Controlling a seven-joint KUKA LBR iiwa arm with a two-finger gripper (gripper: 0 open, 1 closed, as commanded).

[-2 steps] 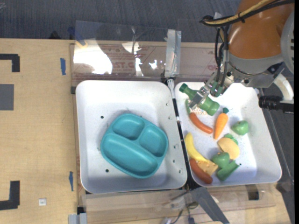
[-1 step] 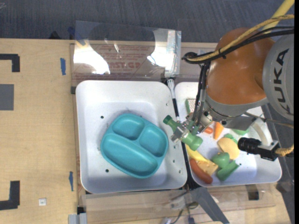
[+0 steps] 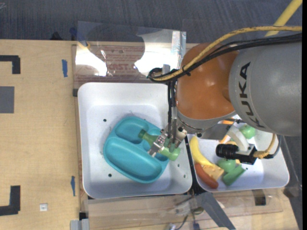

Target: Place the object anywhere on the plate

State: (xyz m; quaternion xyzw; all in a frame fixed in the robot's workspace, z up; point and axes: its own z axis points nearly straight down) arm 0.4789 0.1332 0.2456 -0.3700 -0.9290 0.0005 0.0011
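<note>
A teal plate (image 3: 129, 155) with two compartments lies tilted in the left bin (image 3: 96, 104). My gripper (image 3: 162, 144) hangs over the plate's right edge. Its metal fingers are shut on a long light-green object (image 3: 170, 152), which crosses between them. One end of the object points to the plate's upper compartment and the other sticks out to the right, past the plate's rim. The big grey and orange arm hides the top of the right bin.
The right bin (image 3: 278, 174) holds a yellow banana (image 3: 197, 153), a red-orange piece (image 3: 207, 177), a green block (image 3: 231, 171) and a green and white item (image 3: 245, 131). A wall between the bins runs just right of the gripper.
</note>
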